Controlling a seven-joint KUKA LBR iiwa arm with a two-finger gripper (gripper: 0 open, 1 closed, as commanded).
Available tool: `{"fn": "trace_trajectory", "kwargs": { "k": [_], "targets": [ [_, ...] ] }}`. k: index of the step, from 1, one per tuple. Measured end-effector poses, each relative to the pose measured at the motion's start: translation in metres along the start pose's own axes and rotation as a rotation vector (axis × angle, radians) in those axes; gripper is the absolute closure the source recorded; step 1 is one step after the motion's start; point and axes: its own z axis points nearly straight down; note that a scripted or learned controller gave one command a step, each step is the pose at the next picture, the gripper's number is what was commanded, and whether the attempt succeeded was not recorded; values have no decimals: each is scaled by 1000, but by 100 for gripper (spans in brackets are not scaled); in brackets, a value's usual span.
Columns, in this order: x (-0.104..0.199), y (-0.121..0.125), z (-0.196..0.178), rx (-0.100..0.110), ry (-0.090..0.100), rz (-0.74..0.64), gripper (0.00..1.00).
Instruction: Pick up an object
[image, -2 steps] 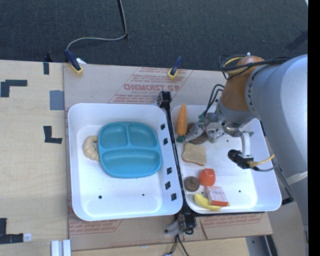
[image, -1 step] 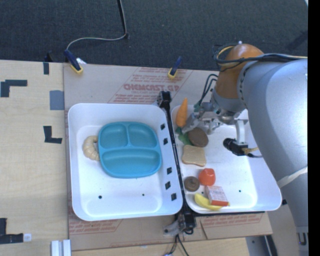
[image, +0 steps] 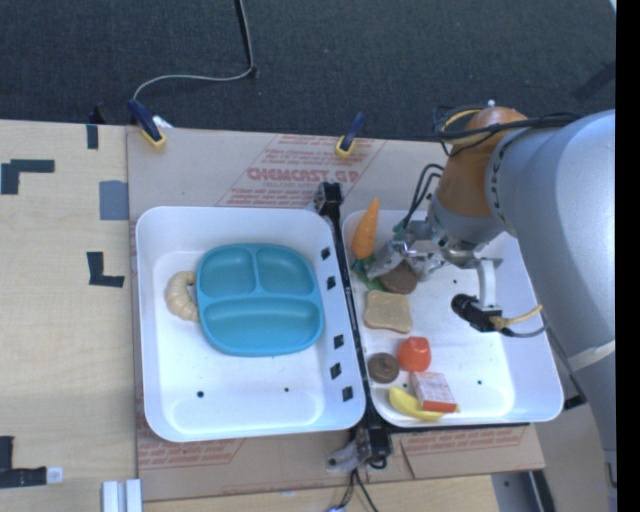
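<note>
The right bin holds an orange carrot, a green leafy item, a dark brown lump, a bread slice, a red tomato-like piece, a brown round cookie, a yellow banana and a red-and-white box. My gripper is low in this bin's upper left corner. It sits just above the brown lump and to the right of the carrot. The wrist hides how it stands against the lump.
The left bin bears a blue divided plate, with a beige curved pastry at the plate's left edge. A black divider runs between the bins. The grey arm covers the right bin's upper right, and a black cable plug hangs beneath it.
</note>
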Motion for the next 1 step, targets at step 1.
{"fn": "trace_trajectory", "kwargs": {
  "k": [1],
  "targets": [
    [0, 0, -10, -1, -1, -1, 100]
  ]
}}
